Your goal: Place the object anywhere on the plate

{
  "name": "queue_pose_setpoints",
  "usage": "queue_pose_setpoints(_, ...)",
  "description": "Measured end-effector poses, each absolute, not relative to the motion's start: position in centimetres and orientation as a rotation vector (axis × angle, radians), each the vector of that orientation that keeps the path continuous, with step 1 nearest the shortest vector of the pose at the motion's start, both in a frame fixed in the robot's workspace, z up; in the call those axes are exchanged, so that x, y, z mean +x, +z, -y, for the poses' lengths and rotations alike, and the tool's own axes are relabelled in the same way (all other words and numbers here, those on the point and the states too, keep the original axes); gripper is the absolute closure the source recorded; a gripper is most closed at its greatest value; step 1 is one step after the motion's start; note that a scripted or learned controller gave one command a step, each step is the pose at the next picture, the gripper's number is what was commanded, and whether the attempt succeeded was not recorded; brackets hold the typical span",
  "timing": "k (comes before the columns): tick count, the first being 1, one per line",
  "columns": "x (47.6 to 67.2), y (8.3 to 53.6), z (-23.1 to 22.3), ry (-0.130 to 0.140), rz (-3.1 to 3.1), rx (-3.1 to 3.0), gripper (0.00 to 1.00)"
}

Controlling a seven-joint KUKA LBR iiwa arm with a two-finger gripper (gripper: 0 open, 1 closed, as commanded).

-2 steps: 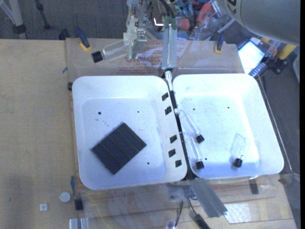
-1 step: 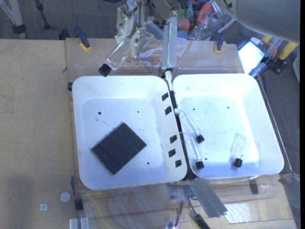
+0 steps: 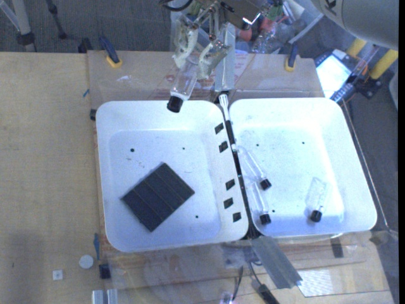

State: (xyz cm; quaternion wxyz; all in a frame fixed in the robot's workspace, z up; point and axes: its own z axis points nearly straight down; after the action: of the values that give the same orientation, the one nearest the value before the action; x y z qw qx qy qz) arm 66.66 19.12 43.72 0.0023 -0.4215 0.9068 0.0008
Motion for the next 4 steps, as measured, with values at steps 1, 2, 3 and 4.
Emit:
queue_pose_setpoints(1,66.8,45.0,-19.2,0.006,-2.838,-1.313,1.0)
queue_pose_setpoints(2,66.7,43.7,-21.2,0.002,-2.56,-1.81,1.0)
queue_pose_setpoints(3,66.7,43.7,-21.8,0.0,-2.328,-2.096,1.0)
queue_pose_setpoints(4,66.6,43.7,-21.9,-0.001,-1.986,-2.421,1.0)
